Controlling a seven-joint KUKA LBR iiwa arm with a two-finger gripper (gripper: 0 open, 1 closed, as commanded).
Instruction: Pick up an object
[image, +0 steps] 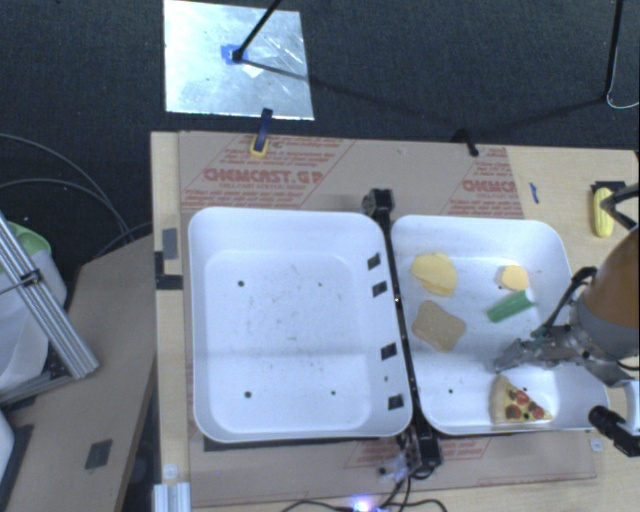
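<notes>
1. We see the two-finger metal gripper (512, 353) low in the right-hand shallow white bin (470, 415), fingers spread, gripping nothing.
2. The triangular pizza-slice toy (518, 402) lies just below it; the green stick (510, 306) above; the tan bread slice (438, 326) left.

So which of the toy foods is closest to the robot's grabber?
The pizza slice with red dots, at the right bin's near edge. It lies just below the gripper; the green stick, tan toast and yellow pieces sit farther off.
</notes>
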